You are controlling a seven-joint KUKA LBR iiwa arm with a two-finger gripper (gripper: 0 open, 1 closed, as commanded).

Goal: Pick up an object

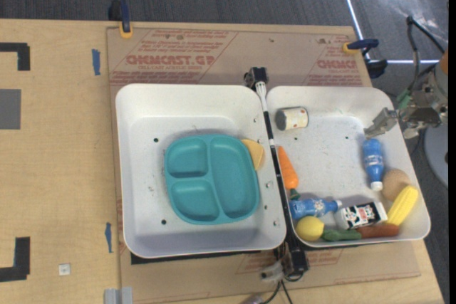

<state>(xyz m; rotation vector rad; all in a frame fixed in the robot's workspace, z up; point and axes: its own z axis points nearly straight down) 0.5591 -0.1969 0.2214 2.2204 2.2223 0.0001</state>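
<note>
The right bin (335, 146) holds several objects. A small white and tan cylinder (292, 118) lies at its back left, and an orange carrot (286, 167) rests along its left wall. A blue bottle (372, 161) stands out near the right wall. Along the front lie a second blue bottle (312, 208), a yellow lemon (310, 228), a white carton (363, 213), a corn cob (402, 204) and a tan lump (394, 181). My gripper (385, 123) hovers over the bin's right rim, just above and behind the blue bottle, with nothing visibly held.
The left bin (142, 153) carries a teal divided plate (211, 178), with a yellow piece (255, 152) at the plate's right edge. A black clamp (255, 76) sits on the divider between the bins. Cables and metal parts crowd the right edge.
</note>
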